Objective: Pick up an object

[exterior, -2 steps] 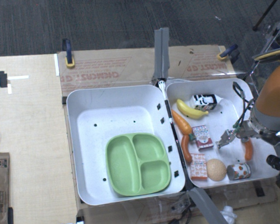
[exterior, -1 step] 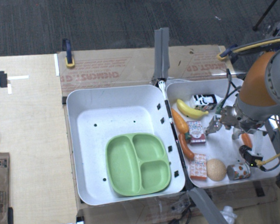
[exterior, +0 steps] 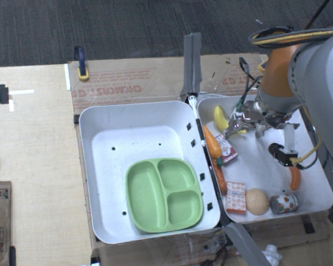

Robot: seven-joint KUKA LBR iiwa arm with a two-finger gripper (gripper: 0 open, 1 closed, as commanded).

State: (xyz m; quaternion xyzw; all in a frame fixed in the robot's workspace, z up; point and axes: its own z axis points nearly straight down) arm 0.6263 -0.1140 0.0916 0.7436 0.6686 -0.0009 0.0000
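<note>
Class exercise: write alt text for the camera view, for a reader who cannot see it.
A grey robot arm with an orange band reaches from the right, its hand low in the right bin beside a banana, among small food items. The left bin holds a green divided plate.

Bare floor is left in the middle of the right bin (exterior: 319, 195). It is hemmed at nine o'clock by a banana (exterior: 220, 118) and carrot (exterior: 212, 143), at six by a bun (exterior: 256, 201) and can (exterior: 283, 203).
</note>
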